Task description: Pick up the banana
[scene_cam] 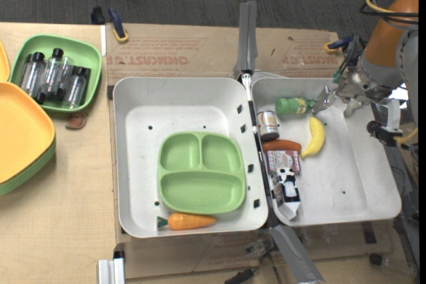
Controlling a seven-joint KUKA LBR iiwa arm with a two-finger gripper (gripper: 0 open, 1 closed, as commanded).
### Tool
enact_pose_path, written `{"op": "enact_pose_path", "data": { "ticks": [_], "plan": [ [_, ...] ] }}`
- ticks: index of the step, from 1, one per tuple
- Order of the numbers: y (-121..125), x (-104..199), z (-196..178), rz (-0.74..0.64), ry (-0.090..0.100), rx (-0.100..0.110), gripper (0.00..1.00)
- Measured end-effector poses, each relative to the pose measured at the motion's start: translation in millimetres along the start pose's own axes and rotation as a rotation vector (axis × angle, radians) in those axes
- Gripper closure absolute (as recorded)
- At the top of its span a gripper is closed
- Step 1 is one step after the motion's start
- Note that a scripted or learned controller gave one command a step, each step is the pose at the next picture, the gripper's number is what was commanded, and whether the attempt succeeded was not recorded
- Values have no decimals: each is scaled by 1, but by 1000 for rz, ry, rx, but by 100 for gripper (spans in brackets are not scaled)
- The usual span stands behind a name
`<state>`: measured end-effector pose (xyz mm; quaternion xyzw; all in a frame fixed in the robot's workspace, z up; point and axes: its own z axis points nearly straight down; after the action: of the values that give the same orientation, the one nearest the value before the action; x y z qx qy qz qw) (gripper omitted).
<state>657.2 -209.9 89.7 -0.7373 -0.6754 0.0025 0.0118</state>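
Observation:
The yellow banana point(314, 137) lies in the right bin point(346, 196), near its middle, running from upper right to lower left. My gripper point(337, 105) hovers over the bin's back right part, just above and to the right of the banana's upper tip. Its two fingers stand apart, open, with nothing between them. One fingertip point(325, 101) is close to a green bottle point(293, 105).
Along the right bin's left side sit a metal can point(267, 123), a red item point(282, 144), a printed packet point(283, 161) and a black-and-white carton point(287, 191). The left bin point(133, 143) holds a green divided plate point(202, 173) and a carrot point(191, 221).

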Motion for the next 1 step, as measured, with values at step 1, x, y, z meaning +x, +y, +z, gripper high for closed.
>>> {"op": "enact_pose_path", "data": {
  "ticks": [1],
  "plan": [
    [-26,28,-40,166,-11,-20,0]
  ]
}}
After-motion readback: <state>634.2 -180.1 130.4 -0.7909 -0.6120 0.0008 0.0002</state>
